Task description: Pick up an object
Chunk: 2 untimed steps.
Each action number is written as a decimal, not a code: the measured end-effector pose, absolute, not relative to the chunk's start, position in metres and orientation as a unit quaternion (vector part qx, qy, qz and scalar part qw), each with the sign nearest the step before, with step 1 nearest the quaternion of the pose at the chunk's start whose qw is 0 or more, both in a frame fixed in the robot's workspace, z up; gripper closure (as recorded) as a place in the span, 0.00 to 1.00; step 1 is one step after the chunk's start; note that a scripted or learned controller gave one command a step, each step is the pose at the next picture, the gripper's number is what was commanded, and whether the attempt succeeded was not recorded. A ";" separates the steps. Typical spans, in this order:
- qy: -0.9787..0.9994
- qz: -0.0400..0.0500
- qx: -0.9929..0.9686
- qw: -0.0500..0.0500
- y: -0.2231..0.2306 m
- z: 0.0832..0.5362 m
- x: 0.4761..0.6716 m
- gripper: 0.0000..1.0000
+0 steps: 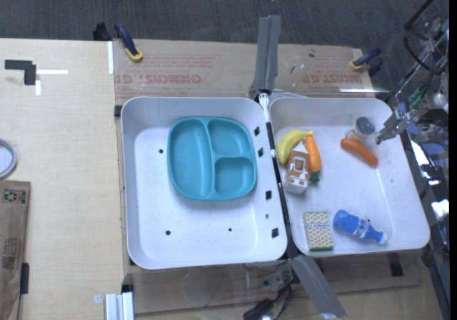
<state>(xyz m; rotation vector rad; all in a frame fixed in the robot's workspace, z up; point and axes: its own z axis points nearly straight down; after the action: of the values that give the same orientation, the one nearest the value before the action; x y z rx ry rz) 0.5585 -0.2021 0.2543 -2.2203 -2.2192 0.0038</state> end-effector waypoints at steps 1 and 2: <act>-0.669 0.001 -0.743 0.001 -0.191 0.164 0.605 0.00; -0.641 0.002 -0.767 0.001 -0.105 0.131 0.597 0.00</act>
<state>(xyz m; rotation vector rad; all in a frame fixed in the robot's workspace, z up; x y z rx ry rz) 0.5966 -0.1046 0.1309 -2.4081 -2.0129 0.0052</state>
